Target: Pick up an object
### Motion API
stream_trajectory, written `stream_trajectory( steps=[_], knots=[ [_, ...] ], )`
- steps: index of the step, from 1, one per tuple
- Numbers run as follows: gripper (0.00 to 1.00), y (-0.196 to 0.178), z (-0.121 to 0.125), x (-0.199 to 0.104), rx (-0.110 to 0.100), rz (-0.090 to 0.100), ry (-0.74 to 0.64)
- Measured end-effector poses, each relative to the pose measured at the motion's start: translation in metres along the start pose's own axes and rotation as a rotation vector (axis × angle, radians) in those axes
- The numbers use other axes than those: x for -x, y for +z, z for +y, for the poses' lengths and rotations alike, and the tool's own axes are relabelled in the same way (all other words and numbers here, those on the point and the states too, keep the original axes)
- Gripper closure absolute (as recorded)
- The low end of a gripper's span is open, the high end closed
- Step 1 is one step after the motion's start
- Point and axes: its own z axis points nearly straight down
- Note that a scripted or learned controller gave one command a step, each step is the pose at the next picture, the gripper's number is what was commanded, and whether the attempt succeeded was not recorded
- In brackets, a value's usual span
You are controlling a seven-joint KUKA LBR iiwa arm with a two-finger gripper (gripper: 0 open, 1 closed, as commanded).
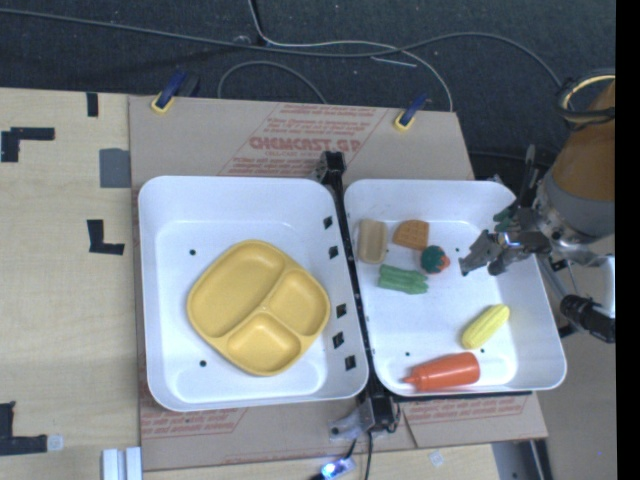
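Nothing is picked yet: the gripper hangs open and empty above the right bin, near the toy corn.

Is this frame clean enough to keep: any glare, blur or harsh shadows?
Camera view: soft, even light, only faint shadows under the yellow divided plate and toy corn; no blown-out glare on the white bins; overall slightly soft, and the gripper is dark and blurry, fine detail lost.
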Motion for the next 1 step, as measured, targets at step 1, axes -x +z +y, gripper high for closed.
stream_trajectory(
  steps=[1],
  knots=[
    [1.00, 0.0041, 0.0057, -0.0623, -0.004, 0.002, -0.005]
  ],
)
